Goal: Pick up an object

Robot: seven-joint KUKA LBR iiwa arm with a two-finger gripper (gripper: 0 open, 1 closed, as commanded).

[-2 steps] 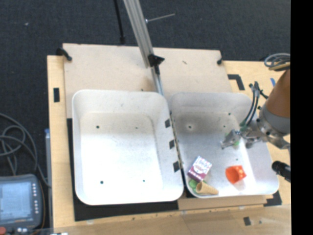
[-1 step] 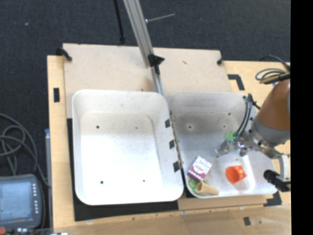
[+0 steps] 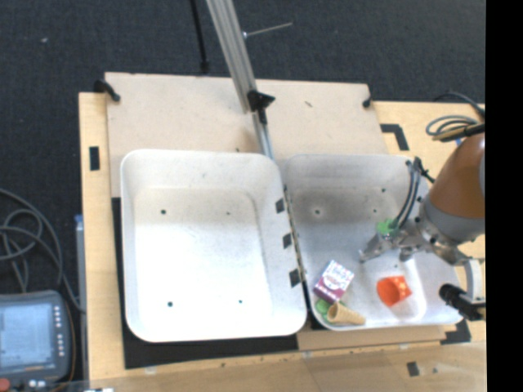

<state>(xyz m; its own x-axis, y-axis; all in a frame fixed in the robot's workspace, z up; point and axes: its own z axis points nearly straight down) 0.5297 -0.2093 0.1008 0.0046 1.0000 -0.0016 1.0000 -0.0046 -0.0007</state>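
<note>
So the arm (image 3: 458, 190) comes in from the right edge, grey with that orange band up top, and it's leaning over the right bin (image 3: 343, 174). Its gripper (image 3: 391, 247) hangs low over the middle-right part of that bin, with some green bits showing near the wrist and thin metal pieces sticking out toward the left. Whether it's clenched or released can't be told from this angle, the tips are just too small and muddled against the white floor. Nothing is visibly caught in it.

Stuff in the right bin, all bunched toward the near edge:
- an orange cup (image 3: 393, 290), lying just below the gripper, close but apparently not touched
- a purple and white box (image 3: 333, 280), tilted, to the left of the cup and near the divider between the bins
- a tan cone (image 3: 346, 315) lying on its side right by the near rim
- a small green thing (image 3: 324, 306) tucked beside the cone, just under the box

The left bin (image 3: 143, 219) sits side by side with the right one, its floor speckled with a few dark dots. Both rest on a light wooden bench (image 3: 180, 109). A metal pole (image 3: 229, 31) slants up from behind the bins. Down in the bottom left corner there's a pendant (image 3: 31, 333) with a screen, plus loose cables (image 3: 24, 227) on the dark floor.
</note>
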